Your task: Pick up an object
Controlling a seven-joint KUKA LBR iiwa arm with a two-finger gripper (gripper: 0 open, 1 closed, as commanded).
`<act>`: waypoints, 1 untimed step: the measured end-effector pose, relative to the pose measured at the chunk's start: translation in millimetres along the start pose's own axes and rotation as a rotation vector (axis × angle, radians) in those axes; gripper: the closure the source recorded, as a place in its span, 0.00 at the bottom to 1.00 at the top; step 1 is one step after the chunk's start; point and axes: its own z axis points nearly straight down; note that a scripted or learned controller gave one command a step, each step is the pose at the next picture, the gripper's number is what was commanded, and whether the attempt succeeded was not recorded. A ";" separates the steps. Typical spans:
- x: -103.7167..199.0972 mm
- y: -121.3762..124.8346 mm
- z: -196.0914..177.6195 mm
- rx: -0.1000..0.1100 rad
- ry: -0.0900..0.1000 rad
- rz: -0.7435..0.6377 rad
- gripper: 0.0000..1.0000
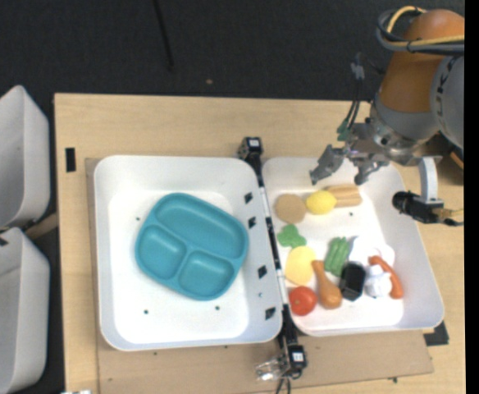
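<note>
Gripper [344, 167] (fingers spread, nothing between) poised above the right bin [412, 302].

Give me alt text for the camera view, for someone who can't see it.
A grey and orange robot arm holds its open gripper above the far end of the right bin, which holds toy foods including a yellow lemon and a red tomato. The left bin holds a blue divided plate.
</note>
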 end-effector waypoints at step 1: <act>0.0 2.0 -7.8 -0.012 -0.002 -0.003 0.00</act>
